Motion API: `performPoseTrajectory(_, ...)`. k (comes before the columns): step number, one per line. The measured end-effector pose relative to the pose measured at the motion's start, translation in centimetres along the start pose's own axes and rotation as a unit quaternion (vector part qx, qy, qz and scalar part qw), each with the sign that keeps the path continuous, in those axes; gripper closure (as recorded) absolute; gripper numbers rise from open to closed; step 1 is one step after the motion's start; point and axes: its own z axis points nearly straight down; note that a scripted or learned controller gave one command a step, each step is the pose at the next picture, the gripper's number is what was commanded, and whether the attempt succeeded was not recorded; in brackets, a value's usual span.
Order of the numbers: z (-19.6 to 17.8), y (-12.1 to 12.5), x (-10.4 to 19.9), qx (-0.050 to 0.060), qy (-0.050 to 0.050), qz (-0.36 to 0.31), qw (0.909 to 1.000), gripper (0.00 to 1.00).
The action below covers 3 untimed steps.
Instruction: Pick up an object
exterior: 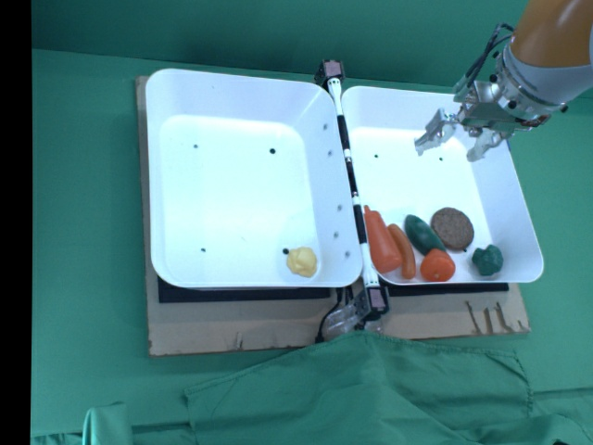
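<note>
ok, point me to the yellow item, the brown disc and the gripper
yellow item [301, 261]: camera view, middle of the lump, left bin's near corner
brown disc [452, 226]: camera view, centre of its top face, right bin
gripper [458, 144]: camera view, midway between its fingertips, above right bin

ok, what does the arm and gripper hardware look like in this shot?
The arm shows an orange band above a grey wrist section. Thin dark cables loop along its left side down to the head. The gripper is bare silver-grey metal with two slim fingers. No markings are legible.
</note>
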Motion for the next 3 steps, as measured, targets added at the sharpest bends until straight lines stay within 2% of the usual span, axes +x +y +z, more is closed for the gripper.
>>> performPoseTrajectory(1, 0.0, 0.0, 0.0, 0.000, 0.000, 0.000, 1.0000, 0.00)
performPoseTrajectory(2, 5.3, -1.0, -0.3, 0.002, 0.000, 0.001, 1.0000, 0.00)
performPoseTrajectory(3, 9.6, -1.0, -1.1, 0.001, 0.000, 0.001, 1.0000, 0.00)
